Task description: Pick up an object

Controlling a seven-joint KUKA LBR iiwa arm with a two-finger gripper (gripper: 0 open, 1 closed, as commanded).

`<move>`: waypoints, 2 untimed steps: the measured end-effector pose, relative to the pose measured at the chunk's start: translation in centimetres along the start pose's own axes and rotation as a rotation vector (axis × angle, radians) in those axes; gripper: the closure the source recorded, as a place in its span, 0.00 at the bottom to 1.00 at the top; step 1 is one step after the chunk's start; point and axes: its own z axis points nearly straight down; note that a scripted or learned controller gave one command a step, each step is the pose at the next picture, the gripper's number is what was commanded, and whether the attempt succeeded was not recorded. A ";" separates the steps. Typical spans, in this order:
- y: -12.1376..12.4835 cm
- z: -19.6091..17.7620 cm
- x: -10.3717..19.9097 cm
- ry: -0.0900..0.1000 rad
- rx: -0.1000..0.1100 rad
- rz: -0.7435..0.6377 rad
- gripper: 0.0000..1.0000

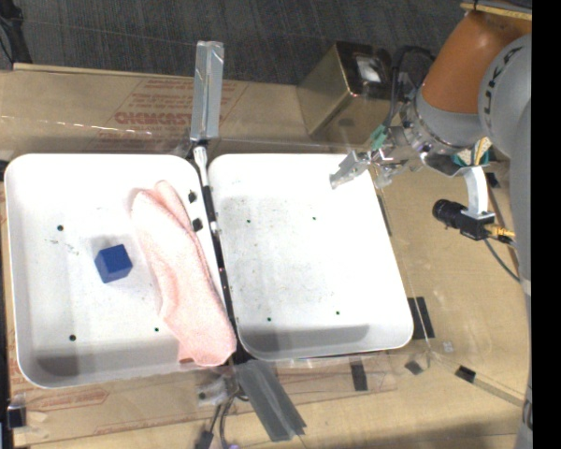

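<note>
A small blue cube [113,262] lies in the left bin [37,185], left of its middle. A pink cloth [182,274] is draped along that bin's right side, from its upper middle down to the front right corner. My gripper [353,169] hangs over the far right corner of the right bin [309,251], well away from both objects. Nothing shows between its fingers. The grey arm with its orange band [463,50] enters from the upper right.
A metal divider bar [206,92] stands at the back between the bins. A tan box [341,87] sits behind the right bin. Black cable and connector [463,218] hang right of the gripper. Cardboard lies behind the left bin.
</note>
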 end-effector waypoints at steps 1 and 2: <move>0.1 -1.0 0.1 0.000 0.001 -0.006 1.00; 0.1 -1.0 0.1 0.000 0.002 -0.006 0.00</move>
